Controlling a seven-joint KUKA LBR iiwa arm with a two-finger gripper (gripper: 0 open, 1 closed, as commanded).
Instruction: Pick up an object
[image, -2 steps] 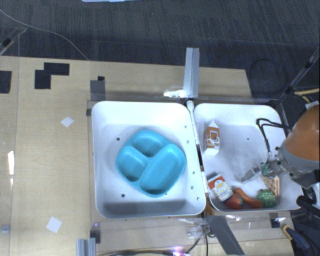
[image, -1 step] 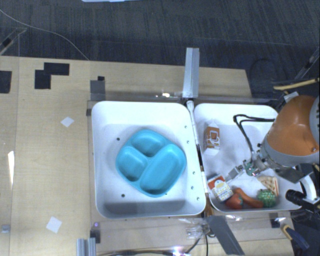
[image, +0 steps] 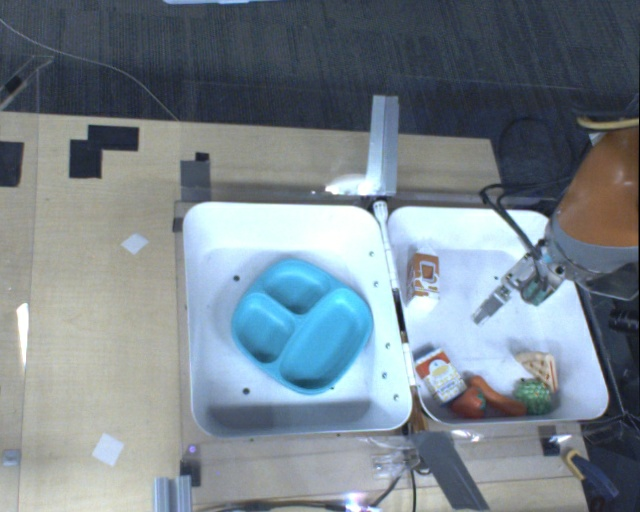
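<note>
Over the right bin (image: 570, 330), the grey arm with its orange band reaches in from the right and slants down toward the left, its claw (image: 487, 310) hanging above bare white floor with nothing between its fingers; whether they are spread or pressed together I cannot tell. A small orange-and-white carton (image: 424, 275) lies near the divider, its print too small to read. A second carton (image: 439, 375), a carrot (image: 493, 396), a broccoli piece (image: 536, 394) and a waffle-like piece (image: 538, 365) cluster along the near wall. A blue divided plate (image: 301, 325) sits in the left bin (image: 215, 250).
</note>
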